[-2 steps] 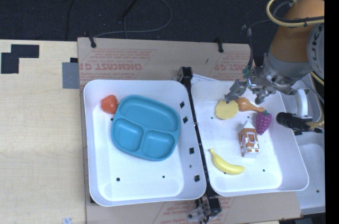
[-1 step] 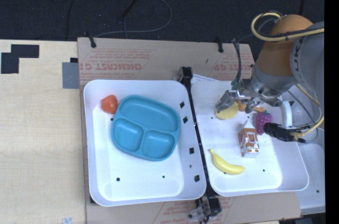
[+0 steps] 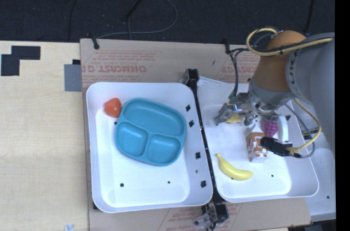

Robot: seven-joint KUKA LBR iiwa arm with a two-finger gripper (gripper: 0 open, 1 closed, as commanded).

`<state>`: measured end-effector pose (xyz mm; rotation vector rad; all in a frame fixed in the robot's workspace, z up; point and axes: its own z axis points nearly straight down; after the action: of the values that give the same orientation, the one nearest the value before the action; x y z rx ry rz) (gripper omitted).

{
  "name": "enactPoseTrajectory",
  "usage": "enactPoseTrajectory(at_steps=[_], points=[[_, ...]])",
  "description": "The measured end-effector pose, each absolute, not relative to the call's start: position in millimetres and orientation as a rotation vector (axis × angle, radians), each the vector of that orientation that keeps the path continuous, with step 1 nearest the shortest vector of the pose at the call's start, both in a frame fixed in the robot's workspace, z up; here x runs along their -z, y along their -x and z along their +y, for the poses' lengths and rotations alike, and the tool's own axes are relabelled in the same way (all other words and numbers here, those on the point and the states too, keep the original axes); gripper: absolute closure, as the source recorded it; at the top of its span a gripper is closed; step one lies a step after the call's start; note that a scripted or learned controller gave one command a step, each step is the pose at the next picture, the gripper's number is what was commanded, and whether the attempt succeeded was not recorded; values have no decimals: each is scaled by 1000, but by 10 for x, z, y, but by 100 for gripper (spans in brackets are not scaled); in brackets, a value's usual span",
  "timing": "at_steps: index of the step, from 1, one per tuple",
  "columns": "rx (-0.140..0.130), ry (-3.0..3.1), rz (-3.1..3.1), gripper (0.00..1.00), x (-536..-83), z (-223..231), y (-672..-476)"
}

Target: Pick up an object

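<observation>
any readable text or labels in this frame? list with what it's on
Red print on the cardboard sheet under the bins: upside down and mirrored in this view, roughly "CHEMCRZT", not reliably legible.
More red print on the cardboard's front edge: too blurred to read.
Small orange-and-white box in the right bin: markings too small to read.

Both bins, the left bin (image 3: 104, 181) and the right bin (image 3: 279, 183), look like smooth white plastic with a slight sheen. The blue divided plate (image 3: 150, 131) is matt plastic. The banana (image 3: 234, 168) and the orange-red ball (image 3: 112, 107) look smooth, like moulded plastic. A printed cardboard sheet (image 3: 142, 63) lies under the bins, on a pale wood-grain surface (image 3: 38, 142). The arm's grey casing (image 3: 314, 74) looks smooth and dull.
</observation>
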<state>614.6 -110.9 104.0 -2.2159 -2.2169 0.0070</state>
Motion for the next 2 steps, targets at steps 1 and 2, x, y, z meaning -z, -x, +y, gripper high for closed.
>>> enactPoseTrajectory(at_steps=[1, 2], points=[[-5, 2219, -2218, 0, -863, -1102, -6138], [-6, 2222, -2214, 100, -973, -1116, -6138]])
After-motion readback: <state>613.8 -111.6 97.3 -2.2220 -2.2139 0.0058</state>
